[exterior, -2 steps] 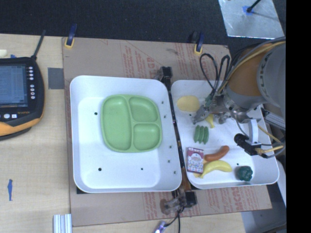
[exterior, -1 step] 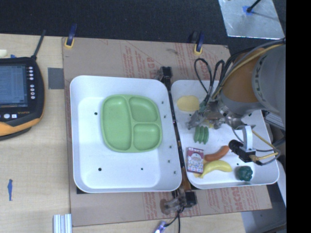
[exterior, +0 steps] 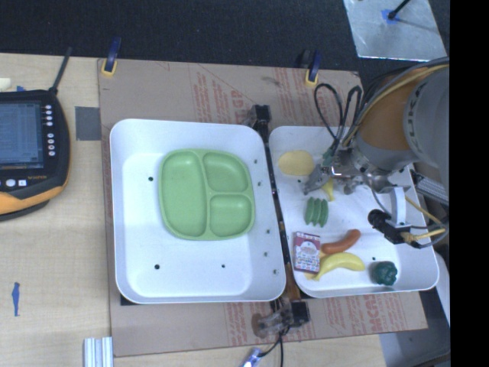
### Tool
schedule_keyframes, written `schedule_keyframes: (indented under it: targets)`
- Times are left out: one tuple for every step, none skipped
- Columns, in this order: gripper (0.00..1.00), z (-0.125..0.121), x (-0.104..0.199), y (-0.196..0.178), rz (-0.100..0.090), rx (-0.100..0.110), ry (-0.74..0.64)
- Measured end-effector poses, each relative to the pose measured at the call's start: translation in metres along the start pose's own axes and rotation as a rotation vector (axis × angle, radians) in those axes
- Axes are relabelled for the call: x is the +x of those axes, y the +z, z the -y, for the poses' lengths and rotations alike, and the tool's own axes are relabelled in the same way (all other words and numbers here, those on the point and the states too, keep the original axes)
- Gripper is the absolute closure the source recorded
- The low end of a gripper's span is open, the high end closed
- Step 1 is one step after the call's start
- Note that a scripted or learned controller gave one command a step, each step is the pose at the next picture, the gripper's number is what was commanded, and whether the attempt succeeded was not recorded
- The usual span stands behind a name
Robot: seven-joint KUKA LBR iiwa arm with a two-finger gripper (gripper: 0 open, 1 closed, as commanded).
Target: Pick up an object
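A: What's the bench like?
B: Cardboard under two white bins. The left bin (exterior: 130, 274) holds a green divided plate (exterior: 206, 193), with bare floor around it.
A: And the right bin (exterior: 424, 281)?
B: Crowded: lemon (exterior: 296, 162), green pod (exterior: 316, 211), sausage (exterior: 341, 241), banana (exterior: 341, 264), red box (exterior: 306, 251). The gripper (exterior: 327, 176) hovers beside the lemon; grip unreadable.

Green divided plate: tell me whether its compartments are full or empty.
Empty. The green divided plate in the left bin shows bare green in all three compartments.
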State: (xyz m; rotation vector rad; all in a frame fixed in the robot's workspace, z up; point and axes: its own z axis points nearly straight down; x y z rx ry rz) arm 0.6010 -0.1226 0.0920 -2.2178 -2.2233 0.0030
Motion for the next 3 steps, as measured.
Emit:
schedule_keyframes:
  targets:
    - [0.0, 0.033, 0.022, 0.001, 0.0, 0.003, -0.001]
    - [1.0, 0.033, 0.021, -0.01, 0.002, 0.005, -0.003]
    - [1.0, 0.026, 0.09, -0.1, -0.001, 0.0, -0.002]
